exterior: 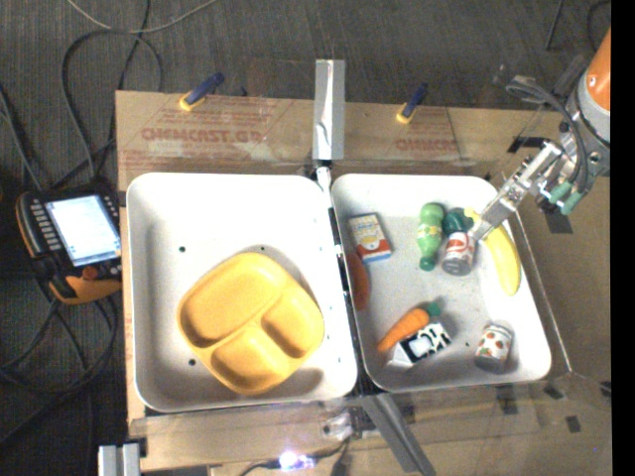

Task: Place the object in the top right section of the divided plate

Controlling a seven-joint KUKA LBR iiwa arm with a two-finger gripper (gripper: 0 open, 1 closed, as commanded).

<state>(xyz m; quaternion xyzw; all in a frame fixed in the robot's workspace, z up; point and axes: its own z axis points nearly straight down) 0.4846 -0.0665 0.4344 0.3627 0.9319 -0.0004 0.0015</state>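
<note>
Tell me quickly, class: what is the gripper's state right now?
Gripper: cannot be told; it sits low over the right bin, beside the small can and banana.

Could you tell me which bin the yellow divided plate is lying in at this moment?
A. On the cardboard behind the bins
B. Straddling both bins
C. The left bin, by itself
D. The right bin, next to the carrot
C: the yellow divided plate lies inside the left bin, while the carrot, banana and the other small items are in the right bin.
</note>
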